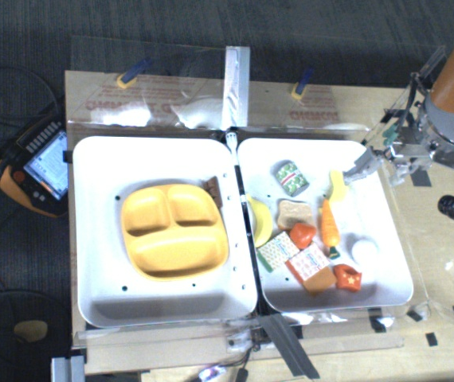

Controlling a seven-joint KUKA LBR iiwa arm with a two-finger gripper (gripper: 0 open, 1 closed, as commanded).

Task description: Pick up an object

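The right bin (390, 237) holds several toy foods. Among them are a green and white can (291, 177), a slice of bread (294, 212), a tomato (302, 234), an orange carrot (330, 223) and a small yellow piece (337, 185). There are also a banana (259, 220), a green checked box (277, 251), a red and white box (311, 265), a white egg (364, 250) and a red pepper (347, 277). My gripper (364, 164) hangs over the bin's upper right corner, just right of the yellow piece, with nothing seen held.
A yellow divided plate (175, 229) lies in the left bin (91, 213), with a small brown item (211, 188) at its upper right. A wall between the bins (241, 213) runs down the middle. A handheld pendant (40, 165) lies off the bench to the left.
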